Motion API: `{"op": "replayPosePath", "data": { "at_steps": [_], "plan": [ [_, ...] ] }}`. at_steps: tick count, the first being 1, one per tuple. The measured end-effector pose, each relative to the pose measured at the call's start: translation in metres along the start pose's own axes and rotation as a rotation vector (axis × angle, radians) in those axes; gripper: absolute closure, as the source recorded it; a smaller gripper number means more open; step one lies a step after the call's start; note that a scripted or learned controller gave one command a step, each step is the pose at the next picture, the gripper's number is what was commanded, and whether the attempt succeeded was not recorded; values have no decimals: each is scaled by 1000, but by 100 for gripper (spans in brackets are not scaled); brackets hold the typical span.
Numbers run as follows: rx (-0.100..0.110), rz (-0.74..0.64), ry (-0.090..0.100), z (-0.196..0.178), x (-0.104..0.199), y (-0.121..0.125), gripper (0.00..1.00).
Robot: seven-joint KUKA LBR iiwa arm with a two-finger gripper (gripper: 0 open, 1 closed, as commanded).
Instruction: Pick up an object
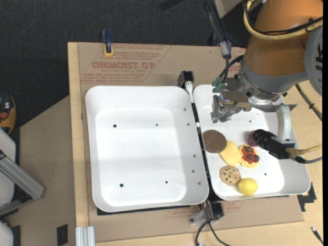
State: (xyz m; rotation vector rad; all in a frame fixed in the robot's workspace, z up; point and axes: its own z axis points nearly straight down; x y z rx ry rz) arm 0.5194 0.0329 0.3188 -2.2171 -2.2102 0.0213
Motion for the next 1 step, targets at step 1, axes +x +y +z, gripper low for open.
{"op": "replayPosePath", "data": {
  "at_steps": [1],
  "plan": [
    [-35,-9,5,-150,42,3,100]
  ]
}}
